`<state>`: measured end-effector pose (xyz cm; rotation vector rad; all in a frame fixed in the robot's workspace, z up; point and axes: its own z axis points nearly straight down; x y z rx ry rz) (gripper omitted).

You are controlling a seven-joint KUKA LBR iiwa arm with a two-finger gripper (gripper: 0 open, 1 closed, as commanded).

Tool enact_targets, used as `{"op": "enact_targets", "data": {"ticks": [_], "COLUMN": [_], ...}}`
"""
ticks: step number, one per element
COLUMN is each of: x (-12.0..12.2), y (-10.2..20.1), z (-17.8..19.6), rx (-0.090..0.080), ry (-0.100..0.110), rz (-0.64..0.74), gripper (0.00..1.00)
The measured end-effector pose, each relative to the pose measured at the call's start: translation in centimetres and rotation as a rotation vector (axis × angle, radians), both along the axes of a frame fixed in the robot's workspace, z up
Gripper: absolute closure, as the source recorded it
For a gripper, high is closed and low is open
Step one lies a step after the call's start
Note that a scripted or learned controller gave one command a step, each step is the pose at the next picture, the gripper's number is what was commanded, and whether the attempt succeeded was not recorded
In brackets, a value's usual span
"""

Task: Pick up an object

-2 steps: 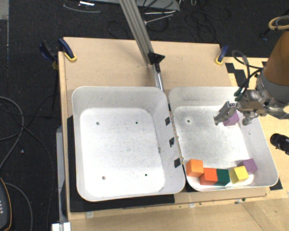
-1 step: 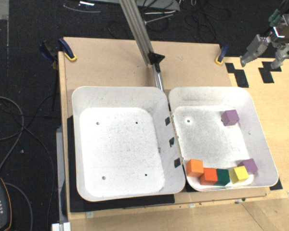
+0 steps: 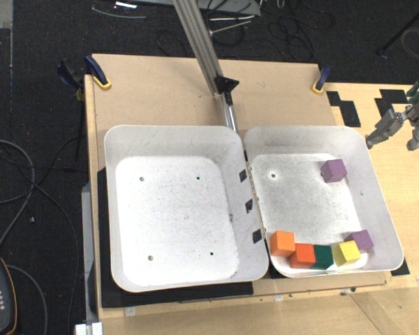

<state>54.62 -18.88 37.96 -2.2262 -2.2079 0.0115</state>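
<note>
Gripper (image 3: 399,132) at right edge, outside the bins, metal fingers spread apart, nothing between them. Right bin (image 3: 377,187), matte speckled white: one purple cube (image 3: 333,169) alone; orange cube (image 3: 283,242), red, green, yellow, purple blocks along near rim.

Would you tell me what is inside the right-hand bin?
The right bin holds six blocks: a purple one alone, and orange, red, green, yellow and purple blocks clustered at its near edge.
</note>
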Motion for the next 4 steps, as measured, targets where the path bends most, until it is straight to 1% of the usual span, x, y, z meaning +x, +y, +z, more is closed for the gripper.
{"op": "enact_targets", "data": {"ticks": [1, 2, 3, 4], "x": [0.7, 6.9, 10.4, 9.6], "y": [1.2, -2.6, -3.6, -2.9], "z": [-15.1, -28.9, -28.3, -28.4], "rx": [0.003, -0.001, -0.002, 0.000], "ry": [-0.001, -0.008, -0.015, -0.009], "rz": [0.008, 0.010, 0.012, 0.010], "gripper": [0.00, 0.00, 0.00, 0.00]}}
